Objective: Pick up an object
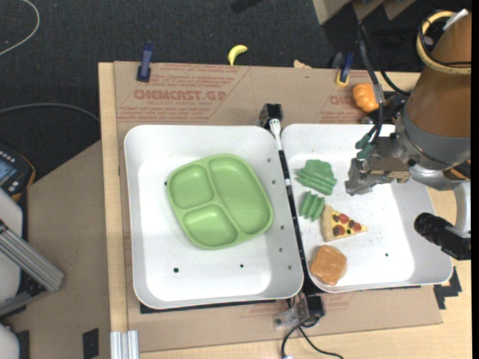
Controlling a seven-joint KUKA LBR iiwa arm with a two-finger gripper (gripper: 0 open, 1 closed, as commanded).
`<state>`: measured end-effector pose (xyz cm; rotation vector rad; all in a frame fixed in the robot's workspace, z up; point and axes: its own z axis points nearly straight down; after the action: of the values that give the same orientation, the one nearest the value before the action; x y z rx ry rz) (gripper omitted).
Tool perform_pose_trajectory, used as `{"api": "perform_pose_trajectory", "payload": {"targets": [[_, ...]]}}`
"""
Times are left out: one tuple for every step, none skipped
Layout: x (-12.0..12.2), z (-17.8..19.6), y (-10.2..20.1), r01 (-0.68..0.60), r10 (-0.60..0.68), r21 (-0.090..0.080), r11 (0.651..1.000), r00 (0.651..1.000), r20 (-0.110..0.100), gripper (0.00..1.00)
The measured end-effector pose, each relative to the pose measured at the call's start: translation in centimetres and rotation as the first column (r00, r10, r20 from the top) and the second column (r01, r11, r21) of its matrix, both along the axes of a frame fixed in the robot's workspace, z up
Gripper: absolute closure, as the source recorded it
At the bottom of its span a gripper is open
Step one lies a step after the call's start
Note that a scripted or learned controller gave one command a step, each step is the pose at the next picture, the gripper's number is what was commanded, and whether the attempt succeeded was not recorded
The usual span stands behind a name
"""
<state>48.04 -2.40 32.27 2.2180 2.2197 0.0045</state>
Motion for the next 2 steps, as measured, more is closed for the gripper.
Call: {"api": "perform_pose_trajectory", "payload": {"targets": [[-0.2, -3.8, 1.4, -0.001, 0.001, 0.002, 1.000, 1.000, -0.010, 1.00], [-0.2, -4.6, 5.0, -0.003, 0.003, 0.002, 1.000, 1.000, -0.009, 1.00]]}}
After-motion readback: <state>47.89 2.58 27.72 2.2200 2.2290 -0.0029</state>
